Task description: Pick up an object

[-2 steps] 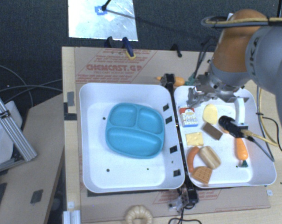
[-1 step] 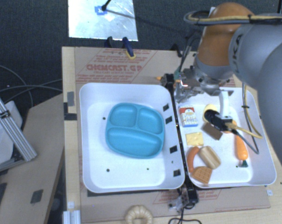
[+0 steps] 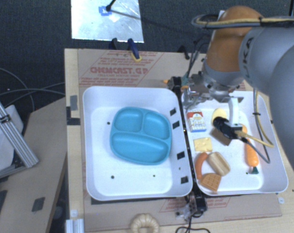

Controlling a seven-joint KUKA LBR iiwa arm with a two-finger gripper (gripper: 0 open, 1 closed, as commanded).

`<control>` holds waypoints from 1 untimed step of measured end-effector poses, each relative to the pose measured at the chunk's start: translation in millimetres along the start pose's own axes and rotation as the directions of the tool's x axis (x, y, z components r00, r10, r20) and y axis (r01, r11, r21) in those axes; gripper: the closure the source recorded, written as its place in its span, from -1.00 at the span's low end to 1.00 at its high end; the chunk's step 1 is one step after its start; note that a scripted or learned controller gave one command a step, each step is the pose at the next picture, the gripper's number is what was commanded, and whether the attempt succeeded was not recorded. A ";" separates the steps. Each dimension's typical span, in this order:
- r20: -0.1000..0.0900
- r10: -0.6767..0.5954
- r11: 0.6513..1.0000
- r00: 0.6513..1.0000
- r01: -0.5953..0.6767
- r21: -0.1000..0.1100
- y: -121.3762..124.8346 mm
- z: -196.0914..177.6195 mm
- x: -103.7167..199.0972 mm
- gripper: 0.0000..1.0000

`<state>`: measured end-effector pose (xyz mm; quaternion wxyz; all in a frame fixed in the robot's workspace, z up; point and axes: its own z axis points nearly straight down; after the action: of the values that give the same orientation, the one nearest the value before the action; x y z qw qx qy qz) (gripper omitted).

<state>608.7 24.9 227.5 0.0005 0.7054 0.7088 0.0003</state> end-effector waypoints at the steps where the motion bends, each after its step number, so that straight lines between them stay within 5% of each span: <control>1: 0.000 0.005 1.000 1.000 -0.005 -0.001 12.4 6.5 -11.1 1.00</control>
<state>621.1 13.9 221.0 0.0010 0.7071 0.7071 0.0005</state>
